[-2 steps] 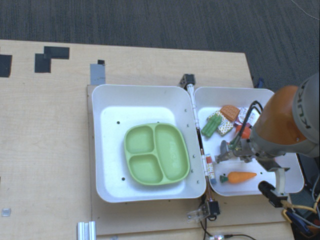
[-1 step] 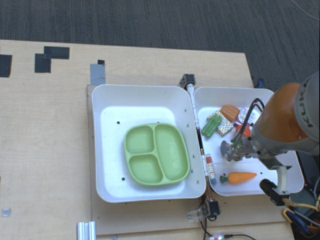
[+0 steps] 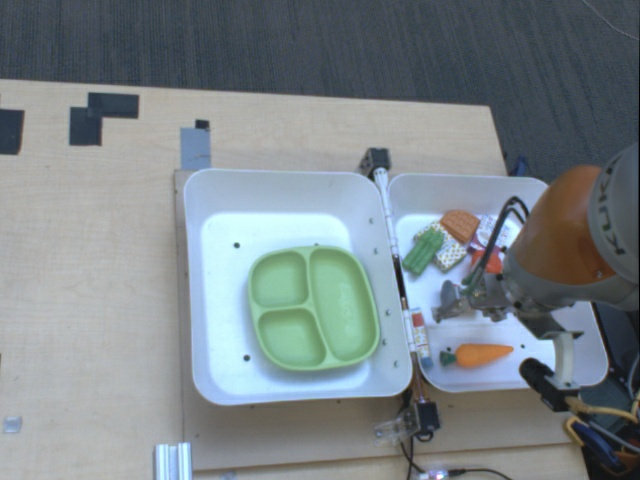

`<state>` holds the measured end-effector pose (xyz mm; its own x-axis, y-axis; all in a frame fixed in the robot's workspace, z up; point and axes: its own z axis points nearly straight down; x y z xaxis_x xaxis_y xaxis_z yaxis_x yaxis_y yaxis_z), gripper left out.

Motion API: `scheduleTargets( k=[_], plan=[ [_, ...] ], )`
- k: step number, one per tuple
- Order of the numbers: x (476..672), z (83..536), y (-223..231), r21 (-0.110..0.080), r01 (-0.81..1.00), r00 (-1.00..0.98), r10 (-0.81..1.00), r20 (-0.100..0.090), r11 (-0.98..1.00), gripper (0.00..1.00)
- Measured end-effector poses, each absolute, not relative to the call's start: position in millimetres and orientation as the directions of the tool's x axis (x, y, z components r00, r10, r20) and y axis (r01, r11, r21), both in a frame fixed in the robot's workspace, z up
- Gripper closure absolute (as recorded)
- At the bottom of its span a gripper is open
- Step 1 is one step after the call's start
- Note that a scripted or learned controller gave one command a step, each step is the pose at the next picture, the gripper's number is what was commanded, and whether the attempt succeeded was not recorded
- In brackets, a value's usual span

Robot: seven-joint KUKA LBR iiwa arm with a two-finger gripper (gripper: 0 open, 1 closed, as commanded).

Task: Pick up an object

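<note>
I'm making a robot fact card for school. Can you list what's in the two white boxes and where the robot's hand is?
left bin: green divided plate, three compartments
right bin: toy carrot near the front, green toy and orange toy at the back
gripper: low over the right bin, behind the carrot
holding anything: nothing seen between its fingers

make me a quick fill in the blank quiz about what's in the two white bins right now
1. The green divided plate lies in the ____ bin as the camera sees it.
2. That plate has ____ compartments.
3. The toy carrot lies in the right bin, and its body is ____ in colour.
4. The gripper hangs over the ____ bin.

Missing words: left; three; orange; right
</note>
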<state>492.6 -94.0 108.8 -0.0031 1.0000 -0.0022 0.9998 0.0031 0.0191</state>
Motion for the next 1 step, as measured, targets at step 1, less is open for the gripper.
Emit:
scheduleTargets(
  k=[1],
  plan=[
    [488.8, 87.7, -86.4, 0.009, 1.000, 0.000, 1.000, -0.003, 0.000, 0.00]
  ],
)
